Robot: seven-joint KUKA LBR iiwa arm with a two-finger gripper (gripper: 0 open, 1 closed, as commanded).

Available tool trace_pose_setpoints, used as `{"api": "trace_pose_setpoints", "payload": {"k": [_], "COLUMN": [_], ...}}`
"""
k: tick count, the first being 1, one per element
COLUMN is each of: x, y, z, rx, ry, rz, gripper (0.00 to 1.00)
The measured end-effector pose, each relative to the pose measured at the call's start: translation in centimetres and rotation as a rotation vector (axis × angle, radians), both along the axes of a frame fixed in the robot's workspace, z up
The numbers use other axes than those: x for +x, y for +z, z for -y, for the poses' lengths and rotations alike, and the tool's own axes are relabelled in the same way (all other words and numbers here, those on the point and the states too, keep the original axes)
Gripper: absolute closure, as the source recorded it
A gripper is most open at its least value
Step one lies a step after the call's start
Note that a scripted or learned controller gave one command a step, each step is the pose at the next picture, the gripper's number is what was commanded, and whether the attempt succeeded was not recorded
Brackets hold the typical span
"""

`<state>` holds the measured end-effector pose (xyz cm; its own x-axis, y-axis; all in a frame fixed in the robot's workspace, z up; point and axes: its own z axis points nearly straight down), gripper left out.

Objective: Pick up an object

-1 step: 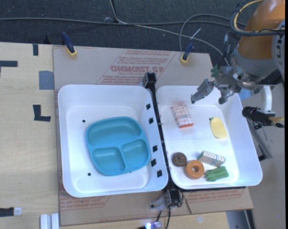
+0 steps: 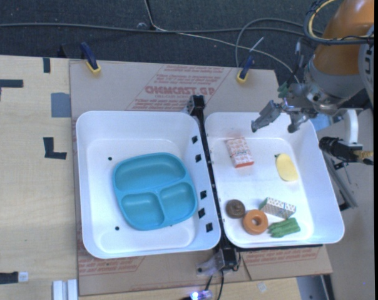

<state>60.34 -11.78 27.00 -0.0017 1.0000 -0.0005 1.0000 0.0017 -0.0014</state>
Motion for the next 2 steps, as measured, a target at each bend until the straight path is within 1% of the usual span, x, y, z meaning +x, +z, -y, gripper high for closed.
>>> {"api": "trace_pose_setpoints", "payload": {"k": [1, 2], "x": [0.0, -0.1], "y": [-6.4, -10.9], "z": [-0.5, -0.8], "rx": [0.001, 0.0], "ry": [0.0, 0.0], "rz": [-0.006, -0.005], "gripper": [0.0, 0.0]}}
